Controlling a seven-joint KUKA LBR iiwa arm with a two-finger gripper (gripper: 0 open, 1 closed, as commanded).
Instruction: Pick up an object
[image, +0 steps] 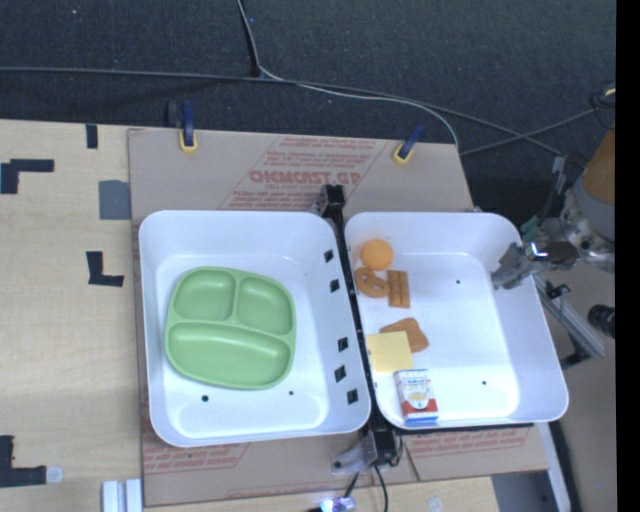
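The arm comes in from the right side of the view, its orange band (600, 170) just visible near the upper right above the grey wrist (590, 225). The wrist slants down and to the left, carrying the gripper (510, 268) over the right edge of the right bin (535, 330), near that bin's far right corner. The gripper's dark tip hangs at the rim, with nothing seen between its fingers.

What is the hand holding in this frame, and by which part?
Nothing. The hand sits at the right bin's right rim, apart from the orange ball, pretzel, cheese slice and small carton along the bin's left side.
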